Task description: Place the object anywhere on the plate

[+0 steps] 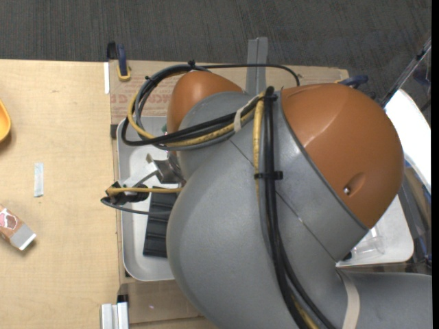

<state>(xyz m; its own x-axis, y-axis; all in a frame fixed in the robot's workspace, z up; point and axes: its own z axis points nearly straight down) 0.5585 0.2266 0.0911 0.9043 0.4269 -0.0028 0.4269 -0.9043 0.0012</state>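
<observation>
My grey arm (274, 204), with its orange joint covers, reaches across both bins and hides most of them. Its wrist end points into the left white bin (134, 259). There, some metal parts of my gripper (160, 171) stick out from under the arm. A black ribbed piece (156, 226) lies or hangs just below them over the bin floor; I cannot tell whether it is part of the gripper or a loose object. The arm hides whatever lies under it.
Black and yellow cables (147, 139) loop off the arm over the left bin's rim. A strip of the right bin (398, 228) shows beyond the arm. On the wooden bench to the left lie a small grey strip (38, 180), a red-and-white packet (14, 229) and an orange rounded edge (3, 122).
</observation>
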